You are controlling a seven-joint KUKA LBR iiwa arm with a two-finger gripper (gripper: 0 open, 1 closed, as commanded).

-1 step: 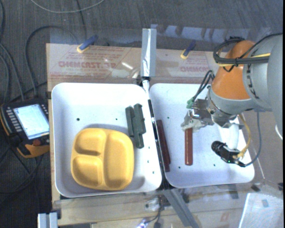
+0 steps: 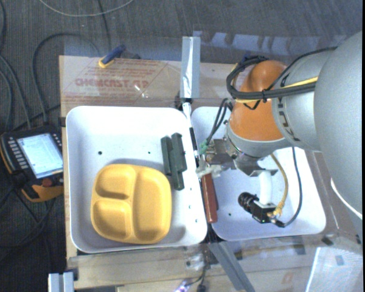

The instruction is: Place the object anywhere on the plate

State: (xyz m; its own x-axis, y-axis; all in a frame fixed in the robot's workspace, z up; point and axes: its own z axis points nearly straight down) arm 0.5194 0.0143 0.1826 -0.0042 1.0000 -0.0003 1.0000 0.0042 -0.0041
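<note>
The object, a brown-red bar (image 2: 209,199), lies in the right bin (image 2: 310,215) along that bin's left wall, with its long axis running from 12 o'clock to 6 o'clock. Its upper end sits directly under the gripper (image 2: 208,168), which is located at the bar's 12 o'clock end, just right of the divider between the two bins. The bar's top meets the gripper's lower tip; contact or grasp cannot be confirmed, and the finger state cannot be determined because the wrist housing covers the fingers from above.

The arm's orange band (image 2: 258,105) and grey wrist stand at 1 o'clock from the bar, over the upper half of the right bin. A small black fitting on a yellow cable (image 2: 257,207) hangs at 3 o'clock from the bar, apart from it.

The plate, a yellow sectioned tray (image 2: 132,202), lies in the left bin (image 2: 85,123), at 9 o'clock from the bar and well apart from it, with the bin walls between them. A dark green two-part block (image 2: 174,158) lies at 1 o'clock from the plate, just beside its upper right corner, and at 10 o'clock from the bar.

A handheld control pendant (image 2: 33,157) rests outside the left bin at 9 o'clock.
</note>
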